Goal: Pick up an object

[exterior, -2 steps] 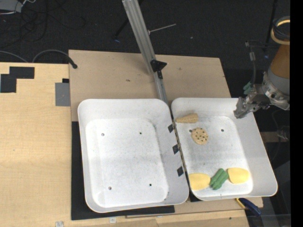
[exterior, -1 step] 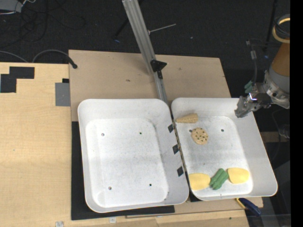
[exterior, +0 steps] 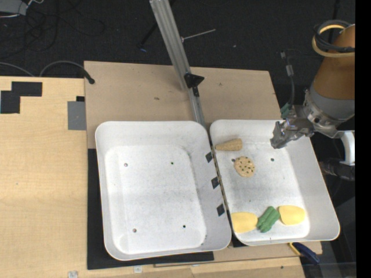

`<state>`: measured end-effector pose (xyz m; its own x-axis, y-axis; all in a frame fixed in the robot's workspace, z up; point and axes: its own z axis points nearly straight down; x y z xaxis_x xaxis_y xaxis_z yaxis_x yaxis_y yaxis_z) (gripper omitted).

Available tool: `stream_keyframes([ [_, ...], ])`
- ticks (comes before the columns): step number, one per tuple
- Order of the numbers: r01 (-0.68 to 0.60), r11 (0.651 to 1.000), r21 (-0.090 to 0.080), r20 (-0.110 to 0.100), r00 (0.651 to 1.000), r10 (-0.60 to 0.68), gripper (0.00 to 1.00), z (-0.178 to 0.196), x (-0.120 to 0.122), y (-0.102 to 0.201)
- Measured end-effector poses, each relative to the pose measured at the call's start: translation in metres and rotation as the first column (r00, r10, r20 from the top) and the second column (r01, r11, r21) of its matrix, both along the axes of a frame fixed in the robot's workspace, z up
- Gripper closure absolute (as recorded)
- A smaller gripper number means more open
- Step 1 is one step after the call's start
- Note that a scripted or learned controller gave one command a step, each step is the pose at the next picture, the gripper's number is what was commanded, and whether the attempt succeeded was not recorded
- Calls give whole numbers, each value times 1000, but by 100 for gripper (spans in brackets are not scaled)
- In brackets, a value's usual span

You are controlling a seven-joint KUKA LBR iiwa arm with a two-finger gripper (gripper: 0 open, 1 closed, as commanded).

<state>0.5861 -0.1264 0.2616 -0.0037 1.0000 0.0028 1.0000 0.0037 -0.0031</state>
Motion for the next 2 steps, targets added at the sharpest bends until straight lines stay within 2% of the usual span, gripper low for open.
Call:
stream_keyframes([
  [1, -1, 1000, 0, -1, 1000, 1, 100, -1, -16, 54],
  [2, -1, 1000, 0, -2, 1000, 1, 100, 0, -18, 104],
])
